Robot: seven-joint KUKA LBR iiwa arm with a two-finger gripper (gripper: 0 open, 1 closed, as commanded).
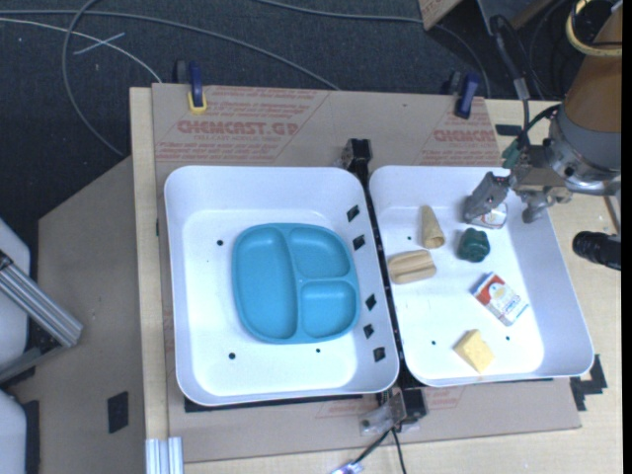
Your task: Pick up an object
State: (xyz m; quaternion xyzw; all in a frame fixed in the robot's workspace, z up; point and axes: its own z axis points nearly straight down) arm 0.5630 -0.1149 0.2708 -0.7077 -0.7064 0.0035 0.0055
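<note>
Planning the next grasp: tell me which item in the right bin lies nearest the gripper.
The dark green object, just below the gripper. The cone, bun, red-and-white packet and yellow block all lie farther away.

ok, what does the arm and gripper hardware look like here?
The arm has a grey body with an orange band above the wrist. The gripper is bare grey metal, angular, with two fingers. Dark cables run beside the wrist.

Glossy white plastic bins (197,265); matt blue plastic tray (294,281).
</note>
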